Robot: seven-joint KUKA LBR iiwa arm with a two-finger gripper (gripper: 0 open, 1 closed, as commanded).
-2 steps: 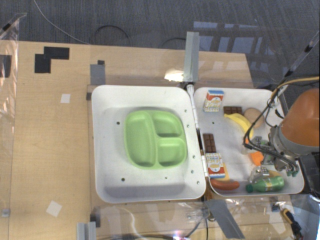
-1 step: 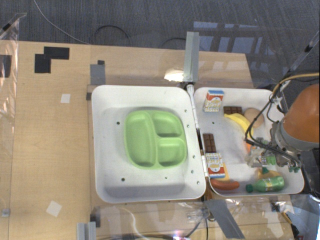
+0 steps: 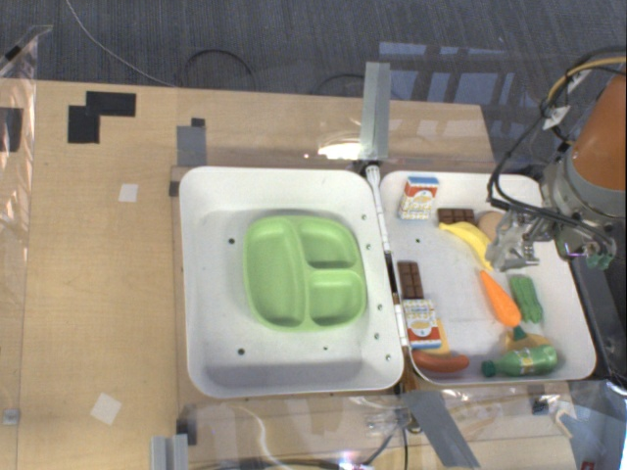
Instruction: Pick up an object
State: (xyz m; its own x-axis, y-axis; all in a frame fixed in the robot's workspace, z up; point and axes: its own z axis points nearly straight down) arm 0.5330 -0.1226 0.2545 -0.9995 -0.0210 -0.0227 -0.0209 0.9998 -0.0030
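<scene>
We see the gripper [image 3: 513, 246] low over the right bin [image 3: 453, 284], its fingers too blurred to tell if spread or pressed together, just beside the banana [image 3: 467, 237] and above the carrot [image 3: 501, 300].

even, fairly bright overhead light, no hard shadows. strongest glare is a white hotspot on the bench [image 3: 118, 292] surface at upper centre, just above the left bin [image 3: 211, 360], by the grey post [image 3: 376, 111]. a smaller glint sits at the bottom edge, centre. left bin's white floor shades grey toward its lower rim and around the green tray [image 3: 304, 272], soft shadow only. right bin [image 3: 584, 346] evenly lit, small soft shadows under the items. clear plastic sheeting at far left and lower right catches faint sheen. dark floor along the top is dim, low detail. overall slightly soft, low resolution; the arm [image 3: 598, 155] at right edge is a bit blurred. no obvious edge distortion.
</scene>
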